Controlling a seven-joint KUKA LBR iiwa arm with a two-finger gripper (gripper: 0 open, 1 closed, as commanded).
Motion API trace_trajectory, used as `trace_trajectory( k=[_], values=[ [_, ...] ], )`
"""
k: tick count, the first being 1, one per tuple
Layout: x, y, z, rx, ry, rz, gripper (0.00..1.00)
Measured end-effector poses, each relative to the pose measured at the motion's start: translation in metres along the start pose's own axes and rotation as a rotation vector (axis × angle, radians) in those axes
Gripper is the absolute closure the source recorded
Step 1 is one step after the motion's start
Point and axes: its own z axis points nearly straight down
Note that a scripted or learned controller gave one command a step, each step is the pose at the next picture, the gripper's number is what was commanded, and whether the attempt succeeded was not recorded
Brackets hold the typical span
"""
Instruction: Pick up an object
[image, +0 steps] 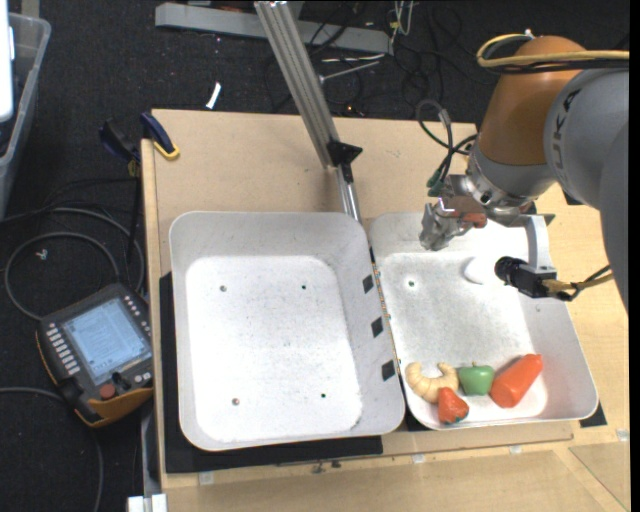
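Four toys: they sit bunched in the near corner of my right bin — a pale curvy one, a green one, a small red one, an orange carrot.
Gripper: up at the far edge of that bin, well apart from them — too blurry, I cannot tell if it is spread.
Small white thing: hard to make out.
Left bin: lots of bare floor.

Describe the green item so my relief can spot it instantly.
Look in the right-hand bin, at the cluster along its near edge. The green item sits mid-row, between the cream curved piece and the big orange piece, above the small red one. It's the only green thing.
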Motion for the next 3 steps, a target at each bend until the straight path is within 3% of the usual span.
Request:
trace_trajectory(
  k=[3],
  values=[
    [0.158,0.026,-0.021,0.000,0.001,0.000,1.00]
  ],
)
